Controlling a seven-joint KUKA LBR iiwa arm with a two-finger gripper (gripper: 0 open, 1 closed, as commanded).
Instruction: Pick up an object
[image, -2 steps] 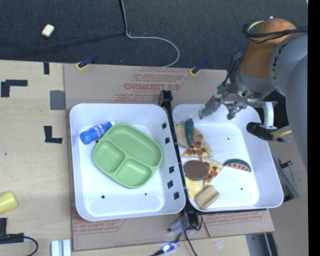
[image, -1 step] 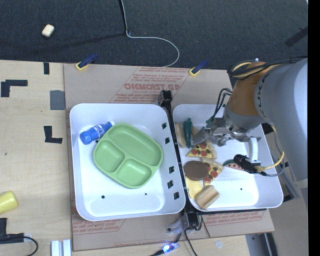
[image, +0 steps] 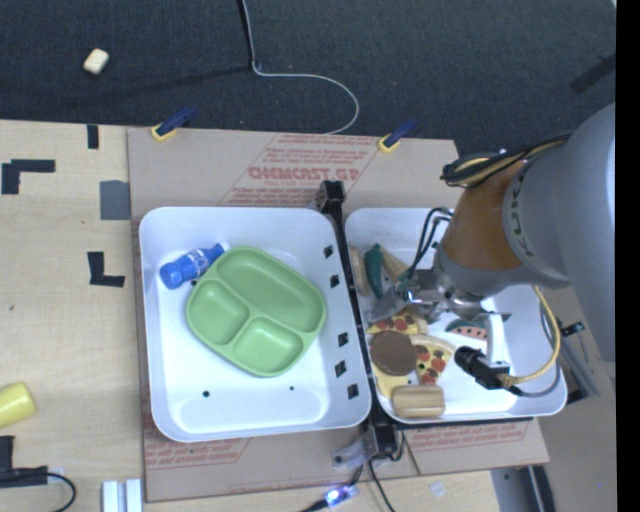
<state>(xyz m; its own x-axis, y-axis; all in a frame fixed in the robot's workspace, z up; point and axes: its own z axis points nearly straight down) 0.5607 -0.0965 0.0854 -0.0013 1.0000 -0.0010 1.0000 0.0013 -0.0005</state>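
My gripper (image: 412, 293) hangs low over the left part of the right bin (image: 540, 400), under the grey arm with its orange band (image: 480, 215). Right below it lie several small toys. A brown round disc (image: 392, 352) sits beside a pizza slice (image: 428, 362), and a tan bread-like block (image: 417, 402) rests at the front wall. A dark green item (image: 373, 268) lies next to the gripper by the bin's left wall. The arm's bulk hides how the gripper meets the toys.
The left bin (image: 180, 400) holds a green divided plate (image: 257, 310) and a blue bottle (image: 190, 265) at its back left corner. A black divider runs between the bins. A yellow object (image: 15, 403) lies on the bench at far left.
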